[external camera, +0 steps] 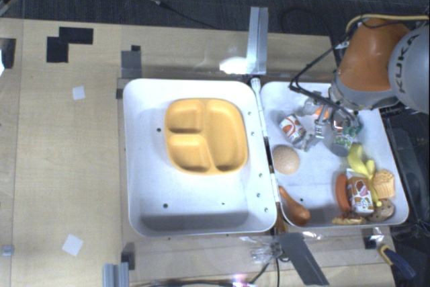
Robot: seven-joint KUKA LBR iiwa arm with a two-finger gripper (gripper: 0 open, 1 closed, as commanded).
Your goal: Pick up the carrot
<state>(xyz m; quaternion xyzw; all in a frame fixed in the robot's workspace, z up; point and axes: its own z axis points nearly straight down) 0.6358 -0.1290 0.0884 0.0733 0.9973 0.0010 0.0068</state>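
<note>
The carrot [294, 204] lies slantwise at the near left corner of the right bin [388, 138], against the wall it shares with the left bin [144, 144], just below a round tan ball [285, 160]. My gripper [321, 126] hovers well apart from it, over the bin's far half beside a small red-and-white can [291, 128]. I cannot tell whether my jaws are spread; a yellow sectioned plate [203, 135] sits in the left bin.
</note>
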